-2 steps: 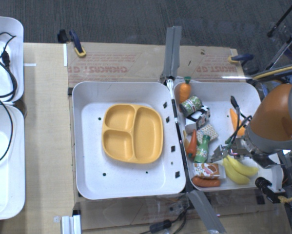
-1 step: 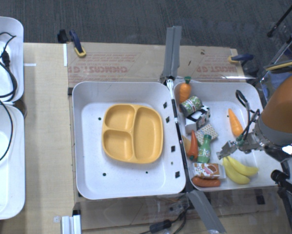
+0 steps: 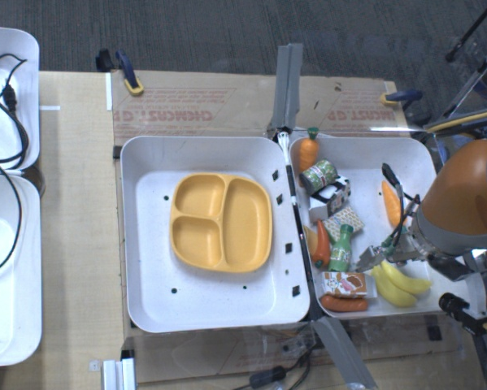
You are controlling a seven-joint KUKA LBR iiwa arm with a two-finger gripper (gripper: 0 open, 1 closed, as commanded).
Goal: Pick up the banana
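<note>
- We are seeing 2 bins lying side by side; the left bin [image 3: 145,242] is carrying a yellow tray [image 3: 223,221].
- The arm [image 3: 463,197] is reaching over the right bin [image 3: 418,157].
- The banana [image 3: 397,283] is lying near that bin's front edge, beside a green bottle [image 3: 340,250].
- The gripper [image 3: 375,256] is hovering just left of the banana; we cannot tell its state.

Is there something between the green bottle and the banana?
In the camera view, the end effector lies between the green bottle and the banana.
</note>
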